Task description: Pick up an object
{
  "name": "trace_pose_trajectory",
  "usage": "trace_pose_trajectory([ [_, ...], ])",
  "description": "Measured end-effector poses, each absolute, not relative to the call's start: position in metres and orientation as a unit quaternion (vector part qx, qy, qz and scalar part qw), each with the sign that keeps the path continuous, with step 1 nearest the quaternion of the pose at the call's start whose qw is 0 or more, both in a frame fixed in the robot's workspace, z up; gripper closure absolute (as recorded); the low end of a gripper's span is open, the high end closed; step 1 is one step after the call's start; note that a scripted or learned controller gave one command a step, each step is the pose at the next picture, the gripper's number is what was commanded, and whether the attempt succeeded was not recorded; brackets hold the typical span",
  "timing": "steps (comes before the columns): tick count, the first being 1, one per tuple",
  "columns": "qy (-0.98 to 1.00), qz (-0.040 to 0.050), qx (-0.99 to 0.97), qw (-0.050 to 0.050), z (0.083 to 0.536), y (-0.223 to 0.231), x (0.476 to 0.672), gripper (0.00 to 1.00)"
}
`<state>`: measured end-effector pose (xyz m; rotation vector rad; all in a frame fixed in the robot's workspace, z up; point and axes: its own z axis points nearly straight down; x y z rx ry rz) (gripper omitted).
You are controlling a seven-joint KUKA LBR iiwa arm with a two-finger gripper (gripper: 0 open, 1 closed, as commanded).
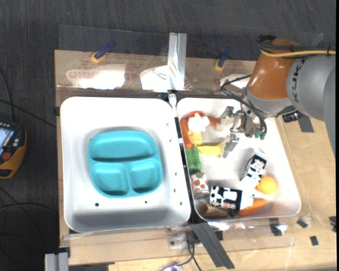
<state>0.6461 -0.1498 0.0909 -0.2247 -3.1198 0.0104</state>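
Nearest the lens, along the front wall of the right bin [287, 179], lie a black-and-white patterned block [225, 197], an orange carrot-like piece [254, 206] and a brownish item I cannot identify. My gripper [237, 134] hangs over the rear half of that bin, and I cannot tell from this angle whether it is released or clenched; nothing visibly sits in it. Just below and to the left of me lies a yellow banana-like toy [211, 149], touching a green piece [194, 160] beyond it. Further left, against the bin's dividing wall, rest a white lump [196, 123] and an orange strip [184, 133]. Ahead of me, toward the front right, a second black-and-white block [254, 168] leans beside an orange ball [265, 185]. The left bin [73, 151] carries a teal divided tray [124, 162], well apart from me. Judgement: the yellow toy is the closest candidate, probably light, smooth and somewhat slippery; a hold across its narrow middle seems soundest, though the crowding green piece could foul one finger.
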Motion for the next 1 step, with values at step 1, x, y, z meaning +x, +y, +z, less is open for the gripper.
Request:
trace_pose_trajectory([
  [1,-0.992,0.0002,-0.123,-0.005,0.0897,-0.1651,0.5827,0.0],
])
